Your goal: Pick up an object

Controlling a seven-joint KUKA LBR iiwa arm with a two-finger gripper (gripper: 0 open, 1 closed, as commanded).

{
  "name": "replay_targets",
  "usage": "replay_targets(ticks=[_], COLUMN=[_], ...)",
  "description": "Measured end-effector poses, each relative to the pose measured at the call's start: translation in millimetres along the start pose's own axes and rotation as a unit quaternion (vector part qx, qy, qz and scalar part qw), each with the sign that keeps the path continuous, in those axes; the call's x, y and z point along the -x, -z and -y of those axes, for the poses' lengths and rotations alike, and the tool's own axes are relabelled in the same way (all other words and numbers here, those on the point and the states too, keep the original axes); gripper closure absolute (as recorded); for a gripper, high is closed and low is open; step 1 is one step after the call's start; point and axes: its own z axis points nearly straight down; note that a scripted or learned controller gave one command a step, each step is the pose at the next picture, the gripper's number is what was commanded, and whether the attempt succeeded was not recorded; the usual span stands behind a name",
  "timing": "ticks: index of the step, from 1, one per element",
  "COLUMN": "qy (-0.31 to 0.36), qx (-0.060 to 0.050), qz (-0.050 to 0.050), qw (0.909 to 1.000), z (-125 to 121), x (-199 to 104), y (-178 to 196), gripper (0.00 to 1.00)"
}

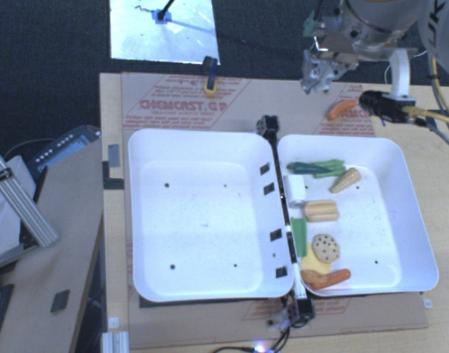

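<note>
Left bin (202, 212): white, shallow, bare floor. Right bin (379, 271): toy food crowded along left edge, beside divider. We see green bean pod (316, 168) near top edge, corn piece (345, 180) just beside it, bread roll (321, 210) mid-edge, cookie (325, 247) below, orange sausage (327, 277) at bottom-left corner. We judge all light, stiff, smooth plastic; roll offers easiest hold, across short sides. Gripper (318, 74) hangs above bench beyond right bin's top edge, nothing held; finger spread we cannot tell. Cardboard sheet (180, 105) under bins, dark carpet (48, 50) beyond.
</note>
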Motion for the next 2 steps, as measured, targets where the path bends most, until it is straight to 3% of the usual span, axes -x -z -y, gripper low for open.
replay_targets(ticks=[1,2], qy=[-0.001,0.000], qx=[-0.010,-0.003], qz=[0.000,-0.002], qw=[0.9999,1.0000], z=[-17.5,-21.4], x=[-49.6,-125.5], y=[-113.0,-57.5], gripper=[1.00,1.00])
